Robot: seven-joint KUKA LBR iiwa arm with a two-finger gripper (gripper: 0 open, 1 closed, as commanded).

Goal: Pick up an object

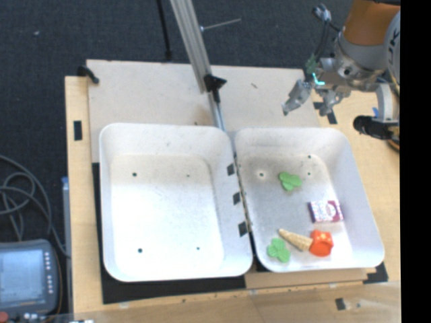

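Observation:
The right bin (350,160) holds a green piece (290,180) near its middle, a purple and white packet (325,211) to the right, a tan cone (293,239), an orange-red piece (321,243) and a second green piece (278,250) by the front rim. My gripper (311,98) hangs high above the bench behind the right bin's far rim, apart from all of these. Its fingers (295,100) stand spread with nothing between them.
The left bin (111,180) sits beside the right one, with black clips along the shared edge. A slanted aluminium post (192,39) rises from the bench behind the bins. Cables and a small screen (25,274) lie off the bench at left.

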